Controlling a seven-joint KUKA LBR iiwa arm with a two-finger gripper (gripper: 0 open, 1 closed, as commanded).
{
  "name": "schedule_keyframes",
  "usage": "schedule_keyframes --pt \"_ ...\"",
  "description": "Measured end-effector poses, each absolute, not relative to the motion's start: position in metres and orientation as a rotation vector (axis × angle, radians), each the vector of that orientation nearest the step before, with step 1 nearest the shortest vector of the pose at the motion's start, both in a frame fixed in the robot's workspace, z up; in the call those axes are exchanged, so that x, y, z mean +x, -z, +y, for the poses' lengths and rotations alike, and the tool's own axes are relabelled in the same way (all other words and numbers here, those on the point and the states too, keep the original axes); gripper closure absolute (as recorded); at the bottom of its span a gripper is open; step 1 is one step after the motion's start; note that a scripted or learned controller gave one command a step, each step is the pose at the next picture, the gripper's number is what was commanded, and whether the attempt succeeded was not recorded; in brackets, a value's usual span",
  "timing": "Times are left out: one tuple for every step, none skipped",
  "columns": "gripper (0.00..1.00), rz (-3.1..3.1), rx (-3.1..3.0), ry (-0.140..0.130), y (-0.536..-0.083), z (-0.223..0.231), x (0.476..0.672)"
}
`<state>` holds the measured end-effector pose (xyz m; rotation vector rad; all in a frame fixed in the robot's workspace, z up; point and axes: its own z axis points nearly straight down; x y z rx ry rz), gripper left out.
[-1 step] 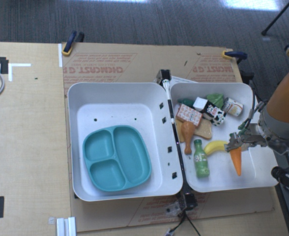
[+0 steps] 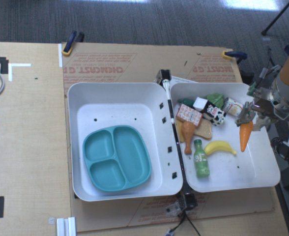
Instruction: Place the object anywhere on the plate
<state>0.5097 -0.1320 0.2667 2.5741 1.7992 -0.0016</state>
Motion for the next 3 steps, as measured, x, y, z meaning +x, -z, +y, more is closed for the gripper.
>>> schedule_keyframes --pt "1.0 1.63 2.687 0.003 -0.247 -0.045 0.493" --pt "1.0 1.413 2.807 0.002 -0.205 0.013 0.482" --pt "1.0 1.249 2.883 0.003 -0.199 0.119 0.478"
